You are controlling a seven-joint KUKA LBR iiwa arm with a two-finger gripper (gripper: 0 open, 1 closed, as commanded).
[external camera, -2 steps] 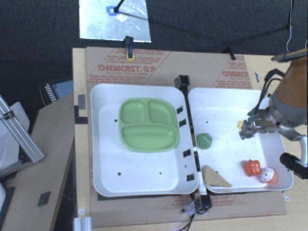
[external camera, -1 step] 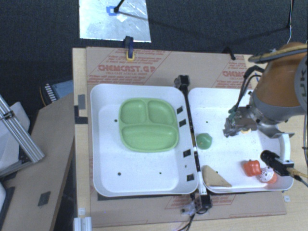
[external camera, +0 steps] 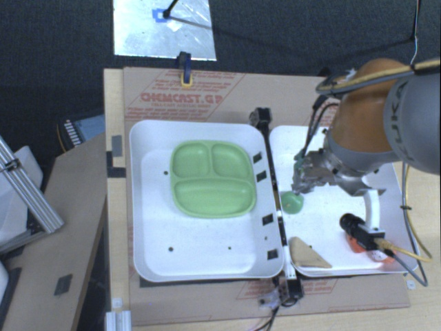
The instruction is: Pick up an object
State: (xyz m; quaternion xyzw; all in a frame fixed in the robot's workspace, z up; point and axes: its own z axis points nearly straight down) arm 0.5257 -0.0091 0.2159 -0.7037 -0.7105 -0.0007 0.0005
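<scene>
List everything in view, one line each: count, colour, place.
bins: two, white, side by side on the cardboard
plate: one, green, divided, in the left bin
lump: one, green, small, at the right bin's left side, just under the arm's tip
wedge: one, tan, right bin's near left corner
cardboard: one sheet, brown with red print, under the bins
foil sheet: one, silvery, beyond the bench
clamp: one, yellow and black, cardboard's far edge
arm: one, grey with orange band, over the right bin

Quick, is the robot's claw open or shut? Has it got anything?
Gripper: cannot be told, open or closed. It is over the right bin, close above a small green object; no hold on it is visible.
</scene>
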